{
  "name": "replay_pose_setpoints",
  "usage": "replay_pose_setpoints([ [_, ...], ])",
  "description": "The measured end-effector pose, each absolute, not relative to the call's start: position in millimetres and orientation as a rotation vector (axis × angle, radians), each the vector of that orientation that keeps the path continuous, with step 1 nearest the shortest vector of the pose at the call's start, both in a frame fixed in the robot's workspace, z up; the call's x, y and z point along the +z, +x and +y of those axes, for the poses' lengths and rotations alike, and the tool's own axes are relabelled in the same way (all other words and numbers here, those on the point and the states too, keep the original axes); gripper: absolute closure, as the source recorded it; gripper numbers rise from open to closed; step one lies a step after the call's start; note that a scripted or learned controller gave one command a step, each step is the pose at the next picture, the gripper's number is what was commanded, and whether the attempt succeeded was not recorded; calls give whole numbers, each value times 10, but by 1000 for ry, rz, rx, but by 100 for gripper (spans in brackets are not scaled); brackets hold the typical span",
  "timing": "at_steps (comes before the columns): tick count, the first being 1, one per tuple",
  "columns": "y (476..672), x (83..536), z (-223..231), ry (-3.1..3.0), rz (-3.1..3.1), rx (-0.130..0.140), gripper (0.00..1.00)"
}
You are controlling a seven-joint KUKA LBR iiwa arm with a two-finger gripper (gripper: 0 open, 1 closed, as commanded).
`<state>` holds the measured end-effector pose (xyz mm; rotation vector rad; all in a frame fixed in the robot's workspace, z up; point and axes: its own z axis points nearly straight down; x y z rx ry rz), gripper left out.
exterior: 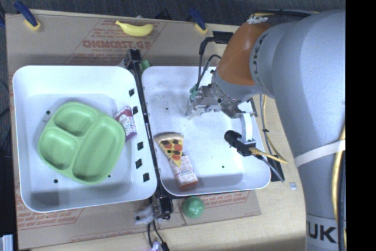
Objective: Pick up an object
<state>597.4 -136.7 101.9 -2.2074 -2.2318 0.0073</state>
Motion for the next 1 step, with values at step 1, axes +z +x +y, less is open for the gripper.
replay_pose_setpoints([
  [1,5198,1930,-1533,-2217,-2225,1,100],
])
